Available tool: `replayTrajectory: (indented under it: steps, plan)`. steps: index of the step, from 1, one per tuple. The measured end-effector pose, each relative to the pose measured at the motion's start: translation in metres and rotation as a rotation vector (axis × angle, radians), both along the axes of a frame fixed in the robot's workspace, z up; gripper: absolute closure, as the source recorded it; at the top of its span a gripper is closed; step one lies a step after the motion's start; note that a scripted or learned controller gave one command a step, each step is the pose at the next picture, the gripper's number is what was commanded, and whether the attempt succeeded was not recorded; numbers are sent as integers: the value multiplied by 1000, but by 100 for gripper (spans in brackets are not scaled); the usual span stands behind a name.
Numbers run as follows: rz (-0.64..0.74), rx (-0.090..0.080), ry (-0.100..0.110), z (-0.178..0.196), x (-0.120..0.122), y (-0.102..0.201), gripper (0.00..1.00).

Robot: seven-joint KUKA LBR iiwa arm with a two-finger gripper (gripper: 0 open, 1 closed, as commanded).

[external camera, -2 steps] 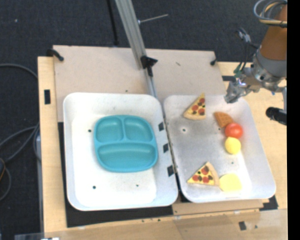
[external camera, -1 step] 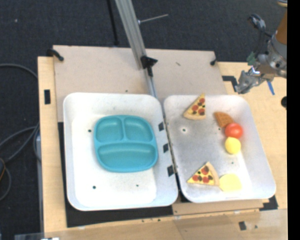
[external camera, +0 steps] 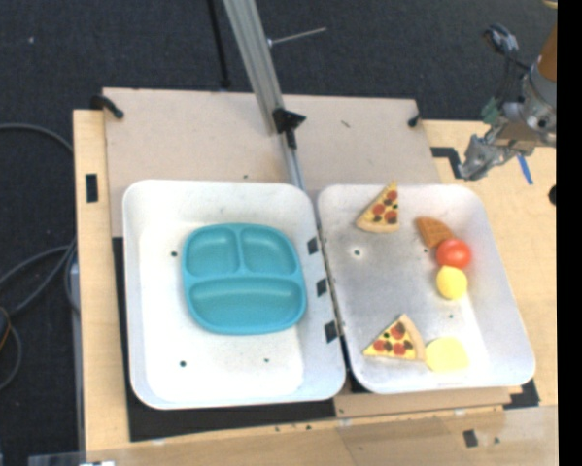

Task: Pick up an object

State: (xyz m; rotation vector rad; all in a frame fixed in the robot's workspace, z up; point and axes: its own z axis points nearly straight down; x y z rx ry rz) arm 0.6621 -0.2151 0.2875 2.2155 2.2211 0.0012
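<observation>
My gripper [external camera: 477,159] hangs at the upper right of the scene, over the counter [external camera: 446,136] just beyond the back right corner of the right bin [external camera: 397,280]; from this angle I cannot tell how it is set, and nothing shows in its grasp. Two shallow white bins sit side by side below. The left bin [external camera: 154,309] carries a teal divided plate [external camera: 243,278], lying flat near its middle. The right bin holds six toy foods: one pizza slice [external camera: 380,210] near the back edge, a brown pastry-like piece [external camera: 431,230] touching a red tomato [external camera: 454,253], a yellow lemon [external camera: 451,282] just below the tomato, a second pizza slice [external camera: 394,340] at the front, and a pale yellow piece [external camera: 447,355] just beside it. All of these lie along the bin's back, right and front, apart from my gripper. A slanted aluminium bar [external camera: 252,47] runs down from the top of the frame toward the gap between the bins.
</observation>
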Motion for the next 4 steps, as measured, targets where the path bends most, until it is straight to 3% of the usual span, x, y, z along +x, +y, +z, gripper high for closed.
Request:
replayTrajectory:
  steps: [2, 4]
  plan:
    - [5, 4, 3, 3, 4, 103, 100]
    - [5, 4, 5, -24, 15, 226, 100]
